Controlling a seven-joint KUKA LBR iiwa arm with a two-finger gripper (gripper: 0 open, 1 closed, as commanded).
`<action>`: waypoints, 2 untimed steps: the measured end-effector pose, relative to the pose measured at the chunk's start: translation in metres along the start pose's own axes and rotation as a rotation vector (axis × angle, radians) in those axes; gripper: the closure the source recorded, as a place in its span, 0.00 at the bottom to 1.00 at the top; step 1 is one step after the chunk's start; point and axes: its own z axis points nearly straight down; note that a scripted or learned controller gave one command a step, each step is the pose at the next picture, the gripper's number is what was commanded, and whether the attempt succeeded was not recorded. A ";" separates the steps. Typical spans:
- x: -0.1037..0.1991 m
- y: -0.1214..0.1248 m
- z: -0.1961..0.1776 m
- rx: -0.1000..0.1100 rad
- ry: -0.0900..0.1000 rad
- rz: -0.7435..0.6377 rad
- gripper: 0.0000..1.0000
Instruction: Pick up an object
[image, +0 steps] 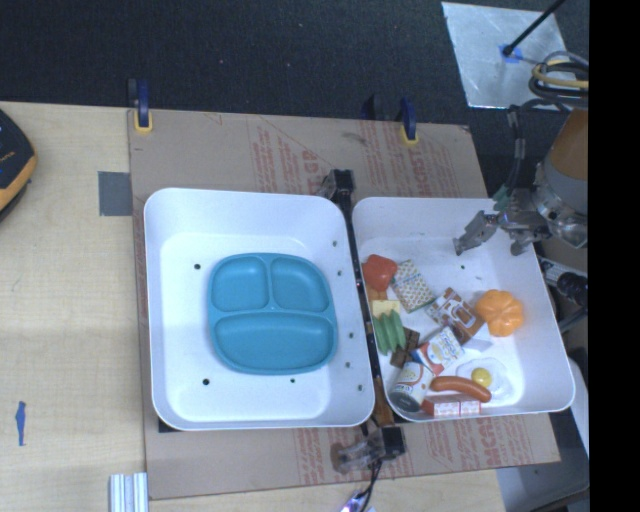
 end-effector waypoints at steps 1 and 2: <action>0.033 -0.047 0.045 0.013 0.005 0.002 0.00; 0.048 -0.064 0.090 -0.011 -0.005 0.005 0.00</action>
